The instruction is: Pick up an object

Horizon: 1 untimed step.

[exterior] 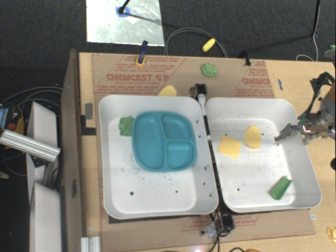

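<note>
**Gripper at the right rim of the right bin**

The metal two-finger gripper (287, 132) hangs over the right edge of the shallow white plastic right bin (294, 193); how far it is open cannot be told, and nothing is seen between its fingers. In this bin lie a flat pale yellow square piece (229, 146) near the middle, a rounded yellow piece (253, 137) beside it, and a green block (280, 187) near the front right corner. The left bin (121, 193) carries a smooth teal divided plate (164, 140).

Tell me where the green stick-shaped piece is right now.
The green stick-shaped piece lies in the right bin, near its front right corner, below and right of the two yellow pieces.
</note>
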Available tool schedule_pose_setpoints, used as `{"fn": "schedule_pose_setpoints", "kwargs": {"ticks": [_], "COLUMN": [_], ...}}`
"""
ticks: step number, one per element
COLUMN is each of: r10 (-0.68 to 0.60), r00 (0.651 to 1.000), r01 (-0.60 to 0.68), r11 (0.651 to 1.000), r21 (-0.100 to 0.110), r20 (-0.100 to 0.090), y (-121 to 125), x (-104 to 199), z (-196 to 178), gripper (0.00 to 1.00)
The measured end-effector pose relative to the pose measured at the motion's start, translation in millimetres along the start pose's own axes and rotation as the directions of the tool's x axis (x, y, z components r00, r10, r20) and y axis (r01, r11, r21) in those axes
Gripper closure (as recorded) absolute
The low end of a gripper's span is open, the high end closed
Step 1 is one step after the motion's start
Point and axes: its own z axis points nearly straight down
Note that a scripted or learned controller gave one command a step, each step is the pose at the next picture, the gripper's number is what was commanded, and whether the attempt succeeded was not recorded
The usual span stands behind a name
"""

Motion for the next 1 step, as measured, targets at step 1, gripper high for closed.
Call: {"fn": "schedule_pose_setpoints", "kwargs": {"ticks": [1], "r10": [-0.008], "r00": [1.000], "r01": [0.008], "r11": [1.000], "r21": [0.001], "r20": [-0.003], "y": [43.9], "x": [84.4], "z": [77.7], "gripper": [0.00]}}
